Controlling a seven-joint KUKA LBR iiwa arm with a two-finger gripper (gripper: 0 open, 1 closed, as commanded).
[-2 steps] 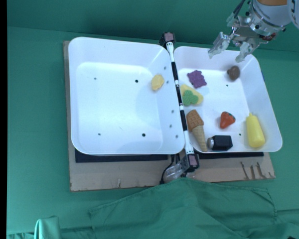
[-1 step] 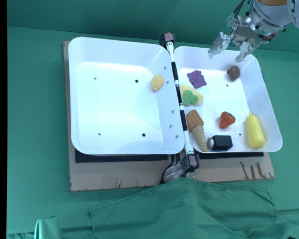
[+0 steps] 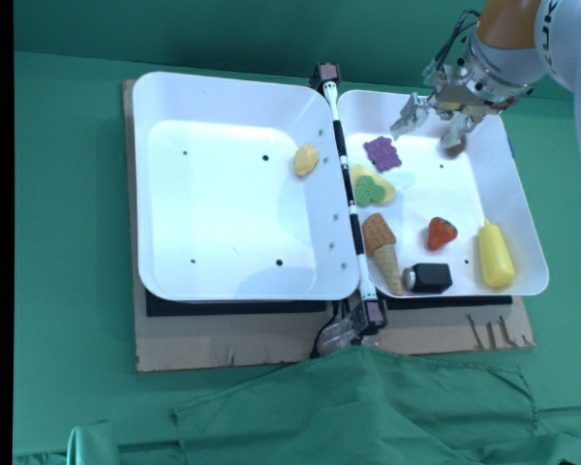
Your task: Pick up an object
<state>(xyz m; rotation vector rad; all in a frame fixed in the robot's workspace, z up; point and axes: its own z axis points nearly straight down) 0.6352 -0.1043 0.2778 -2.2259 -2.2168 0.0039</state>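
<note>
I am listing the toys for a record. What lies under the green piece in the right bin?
A yellow piece lies under the green piece; its edge shows around it. The covered middle part cannot be seen.

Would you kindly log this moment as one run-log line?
phase: approach | gripper: open, nothing between fingers, above right bin far end | nearest: purple toy | left bin: yellow piece

Single fixed camera, mounted above the bench, angled down at a slant. Both white bins are framed at moderate range; the arm is seen entering from the right.
</note>
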